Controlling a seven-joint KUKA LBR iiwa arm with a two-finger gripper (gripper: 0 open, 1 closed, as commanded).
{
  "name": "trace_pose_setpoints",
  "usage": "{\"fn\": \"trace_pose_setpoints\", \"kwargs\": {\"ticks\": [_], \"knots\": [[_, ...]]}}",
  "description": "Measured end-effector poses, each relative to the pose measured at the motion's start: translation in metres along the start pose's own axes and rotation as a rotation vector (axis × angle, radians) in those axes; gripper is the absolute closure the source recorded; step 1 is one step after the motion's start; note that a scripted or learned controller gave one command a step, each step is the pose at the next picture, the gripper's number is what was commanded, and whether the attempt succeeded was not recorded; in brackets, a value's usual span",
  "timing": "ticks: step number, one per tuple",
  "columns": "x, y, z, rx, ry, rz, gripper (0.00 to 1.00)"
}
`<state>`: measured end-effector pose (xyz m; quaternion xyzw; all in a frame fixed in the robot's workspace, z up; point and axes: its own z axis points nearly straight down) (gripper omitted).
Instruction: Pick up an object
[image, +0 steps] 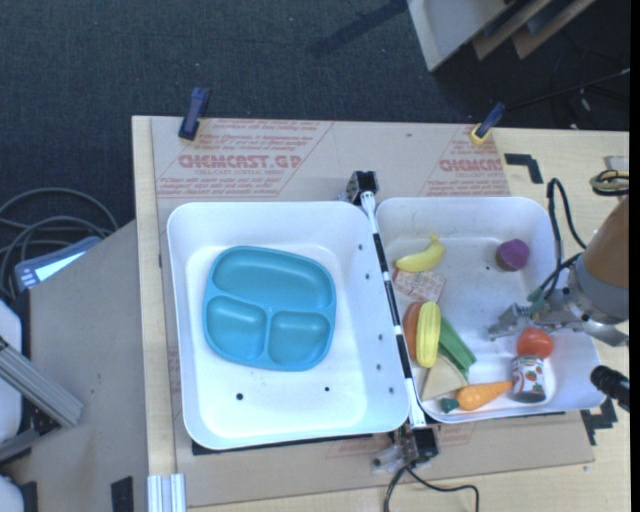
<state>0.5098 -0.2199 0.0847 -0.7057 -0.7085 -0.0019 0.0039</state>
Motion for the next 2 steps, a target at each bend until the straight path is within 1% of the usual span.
{"fn": "trace_pose_setpoints", "kwargs": {"ticks": [1,2], "knots": [[-0.003,0.061,-0.123,-0.006,-0.01,0.003,0.0],[0.002,0.092,0.0,-0.002,0.002,-0.002,0.0]]}}
